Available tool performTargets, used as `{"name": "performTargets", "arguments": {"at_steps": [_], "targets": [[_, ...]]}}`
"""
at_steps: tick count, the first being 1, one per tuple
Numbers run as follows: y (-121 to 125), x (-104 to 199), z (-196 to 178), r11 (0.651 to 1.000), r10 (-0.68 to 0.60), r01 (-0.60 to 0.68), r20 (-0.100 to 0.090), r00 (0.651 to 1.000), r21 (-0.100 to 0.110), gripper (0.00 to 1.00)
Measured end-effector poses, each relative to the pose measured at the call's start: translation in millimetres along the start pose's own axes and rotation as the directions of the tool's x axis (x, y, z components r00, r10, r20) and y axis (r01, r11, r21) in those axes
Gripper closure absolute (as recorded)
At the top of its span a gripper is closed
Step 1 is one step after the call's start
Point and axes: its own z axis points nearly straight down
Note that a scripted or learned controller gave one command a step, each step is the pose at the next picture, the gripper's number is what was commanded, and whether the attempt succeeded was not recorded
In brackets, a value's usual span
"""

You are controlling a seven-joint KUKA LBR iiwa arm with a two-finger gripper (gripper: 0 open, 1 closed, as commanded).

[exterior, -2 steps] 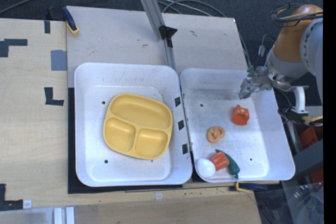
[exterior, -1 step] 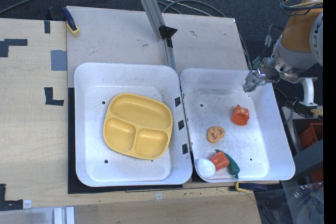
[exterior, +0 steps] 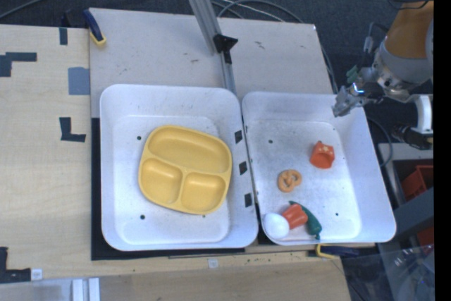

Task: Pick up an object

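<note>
Gripper (exterior: pixel 343 102) at right bin's (exterior: pixel 366 173) two o'clock rim, grip state unreadable, arm (exterior: pixel 409 39) cut off at frame edge, carrot (exterior: pixel 301 216) half-hidden against egg (exterior: pixel 276 225) at six o'clock.

Evenly and softly lit from above; faint shadows only, mild glare on white bins (exterior: pixel 113 151), slightly soft throughout.

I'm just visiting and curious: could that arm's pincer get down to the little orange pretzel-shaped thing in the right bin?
Probably yes. The pincer hangs over the right bin's top right corner, and the pretzel-shaped piece lies apart from the other items with nothing over it.
</note>
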Motion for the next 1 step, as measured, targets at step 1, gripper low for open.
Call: {"name": "performTargets", "arguments": {"at_steps": [1], "targets": [[-1.9, 51.4, -12.3, 1.000, -0.004, 0.004, -0.003, 1.000, 0.002, 1.00]]}}
